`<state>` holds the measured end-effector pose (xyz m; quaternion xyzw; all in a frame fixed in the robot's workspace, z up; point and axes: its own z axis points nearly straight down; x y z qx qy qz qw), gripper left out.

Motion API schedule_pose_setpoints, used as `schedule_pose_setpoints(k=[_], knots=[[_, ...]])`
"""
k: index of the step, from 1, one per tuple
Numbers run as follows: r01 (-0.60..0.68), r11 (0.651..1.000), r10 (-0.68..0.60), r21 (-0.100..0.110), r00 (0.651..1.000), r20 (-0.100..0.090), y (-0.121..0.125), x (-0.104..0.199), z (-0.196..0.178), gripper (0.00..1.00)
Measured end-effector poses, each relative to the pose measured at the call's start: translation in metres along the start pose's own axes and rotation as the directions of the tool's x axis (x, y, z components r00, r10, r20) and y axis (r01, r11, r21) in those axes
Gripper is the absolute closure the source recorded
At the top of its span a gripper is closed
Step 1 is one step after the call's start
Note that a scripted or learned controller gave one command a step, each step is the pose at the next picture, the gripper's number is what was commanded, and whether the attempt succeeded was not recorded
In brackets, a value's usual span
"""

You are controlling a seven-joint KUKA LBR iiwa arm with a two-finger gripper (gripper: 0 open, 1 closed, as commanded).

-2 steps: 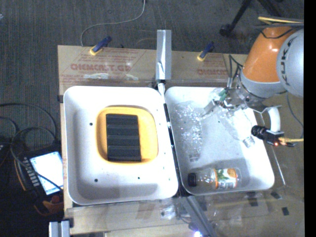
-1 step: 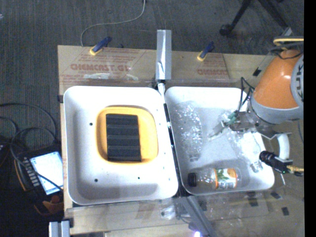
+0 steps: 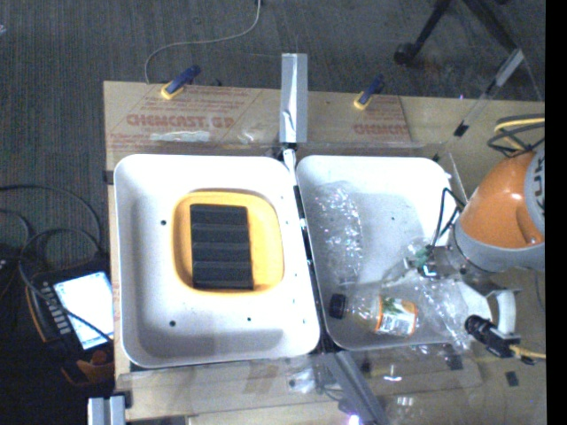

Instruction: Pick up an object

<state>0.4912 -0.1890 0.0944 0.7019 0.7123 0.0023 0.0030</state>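
Note:
In the right bin (image 3: 390, 184), a clear plastic bottle (image 3: 383, 313) with an orange label and a black cap lies on its side near the front wall. A crumpled piece of clear plastic (image 3: 341, 224) rests in the bin's left half. A yellow block with a black ridged top (image 3: 227, 243) sits in the middle of the left bin (image 3: 142, 237). My gripper (image 3: 423, 262) hangs low at the right bin's right side, just above and to the right of the bottle, under the orange band of the arm (image 3: 500, 211). More clear plastic (image 3: 443, 304) lies beneath it.
A metal divider post (image 3: 293, 96) stands at the back between the bins. Blue and yellow clamps (image 3: 180, 81) hold the board behind them. Cables and a lit tablet (image 3: 80, 304) lie on the floor to the left.

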Motion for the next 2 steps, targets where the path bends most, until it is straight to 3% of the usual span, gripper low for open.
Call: schedule_pose_setpoints(k=[1, 2], knots=[[0.000, 1.000, 0.000, 0.001, 1.000, -0.001, 0.000, 0.001, -0.008, 1.00], [0.124, 0.992, -0.124, 0.008, 0.992, -0.002, -0.005, 0.034, -0.109, 1.00]])
